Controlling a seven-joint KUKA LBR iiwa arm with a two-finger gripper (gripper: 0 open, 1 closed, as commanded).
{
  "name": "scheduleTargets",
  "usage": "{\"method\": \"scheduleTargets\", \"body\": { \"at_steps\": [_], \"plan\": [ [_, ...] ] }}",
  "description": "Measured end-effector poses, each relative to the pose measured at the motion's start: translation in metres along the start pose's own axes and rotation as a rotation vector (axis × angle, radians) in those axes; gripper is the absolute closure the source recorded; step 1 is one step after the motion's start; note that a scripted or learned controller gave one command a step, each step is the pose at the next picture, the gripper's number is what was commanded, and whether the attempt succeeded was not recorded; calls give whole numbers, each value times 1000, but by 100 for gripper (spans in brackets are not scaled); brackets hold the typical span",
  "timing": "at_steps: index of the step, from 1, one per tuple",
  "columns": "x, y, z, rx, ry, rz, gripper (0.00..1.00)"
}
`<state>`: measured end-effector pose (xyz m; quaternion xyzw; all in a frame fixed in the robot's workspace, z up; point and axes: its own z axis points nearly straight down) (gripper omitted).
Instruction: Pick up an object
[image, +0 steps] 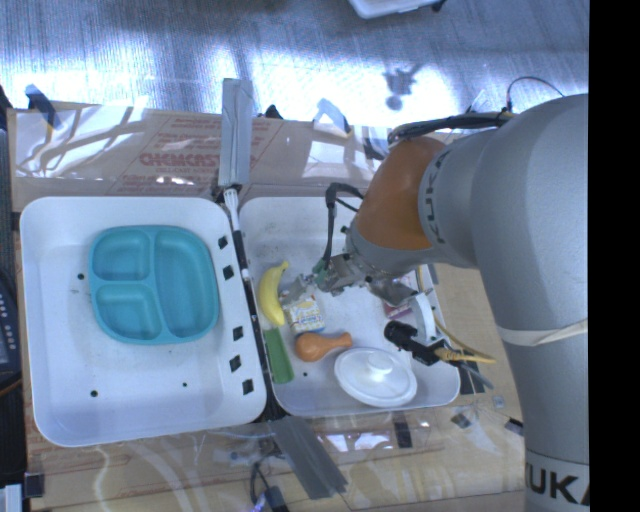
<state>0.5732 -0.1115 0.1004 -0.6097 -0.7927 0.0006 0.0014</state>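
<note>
Reaching into the right bin (440, 395), the jaws (322, 275) hang near centre frame.
Whether they are spread or clenched I cannot tell; nothing visibly sits between them. The banana (271, 292) lies just left, long axis running up-down; the small packet (306, 314) just below; the orange pear-shaped toy (322, 345) and white lid (376, 376) lower right.

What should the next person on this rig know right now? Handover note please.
Gripper: low in the right white bin, over the cluster near its left wall; open or shut cannot be told, nothing visibly held.
Right bin contents: yellow banana, small printed packet, orange pear-shaped toy, green stick, round white lid-like dish.
Left white bin: teal divided plate.
Done: approach only.
Left: grasp and lift one object.
</note>
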Motion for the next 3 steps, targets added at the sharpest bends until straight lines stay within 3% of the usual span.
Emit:
{"method": "scheduleTargets", "body": {
  "at_steps": [1, 2, 3],
  "plan": [
    [18, -30, 11, 3, 1, 225, 0],
    [18, -30, 4, 7, 2, 222, 100],
    [6, -34, -121, 0, -1, 234, 100]
  ]
}}
